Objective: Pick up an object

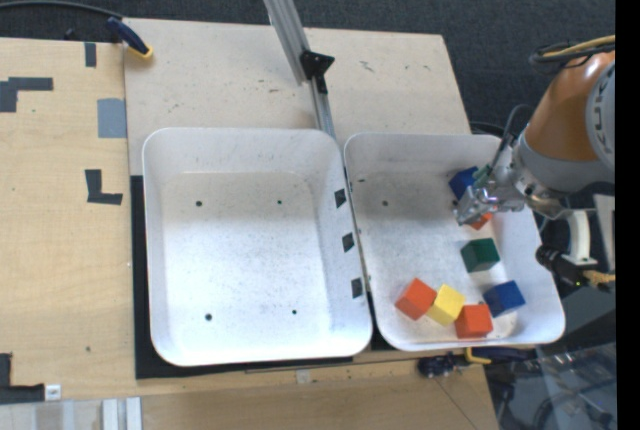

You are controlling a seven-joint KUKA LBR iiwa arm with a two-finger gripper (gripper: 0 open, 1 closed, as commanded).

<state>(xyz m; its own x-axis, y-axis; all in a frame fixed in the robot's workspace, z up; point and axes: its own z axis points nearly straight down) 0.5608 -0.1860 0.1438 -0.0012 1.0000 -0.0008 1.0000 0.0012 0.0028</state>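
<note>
My gripper is low over the right bin, near its right wall. A blue block lies just up-left of it, touching or partly under it. A small red block peeks out right below the gripper; whether it is held I cannot tell. Farther toward the front sit a green block, another blue block, an orange block, a yellow block and a red-orange block.
The left bin stands beside the right one, with black clips along the shared rims. A grey metal rail slants down from the top to the bins' back edge. The arm's orange band hangs over the right bin's right edge.
</note>
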